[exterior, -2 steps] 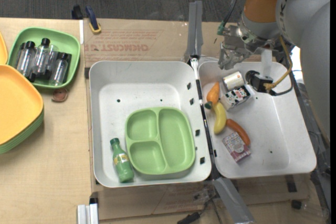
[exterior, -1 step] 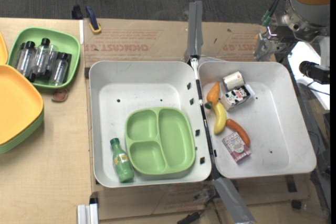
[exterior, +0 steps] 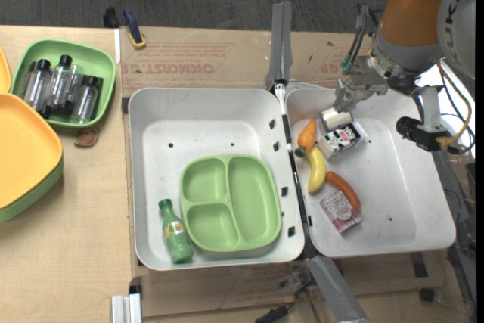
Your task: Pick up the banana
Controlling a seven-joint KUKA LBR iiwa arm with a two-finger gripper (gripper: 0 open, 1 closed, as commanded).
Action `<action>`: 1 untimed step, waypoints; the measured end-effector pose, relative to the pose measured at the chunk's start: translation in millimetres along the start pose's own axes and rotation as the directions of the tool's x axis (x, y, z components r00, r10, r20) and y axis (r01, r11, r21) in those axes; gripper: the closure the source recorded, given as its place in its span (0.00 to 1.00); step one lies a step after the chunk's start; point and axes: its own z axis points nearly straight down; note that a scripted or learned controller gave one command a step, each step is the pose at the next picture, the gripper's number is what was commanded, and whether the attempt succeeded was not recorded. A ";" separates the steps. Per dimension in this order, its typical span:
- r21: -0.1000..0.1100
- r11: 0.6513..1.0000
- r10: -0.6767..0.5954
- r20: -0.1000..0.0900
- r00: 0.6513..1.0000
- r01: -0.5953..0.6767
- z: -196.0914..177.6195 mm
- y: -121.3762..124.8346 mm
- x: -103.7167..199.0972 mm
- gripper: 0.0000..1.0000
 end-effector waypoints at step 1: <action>-0.003 0.966 -0.258 0.001 0.966 0.258 30.2 44.5 50.6 1.00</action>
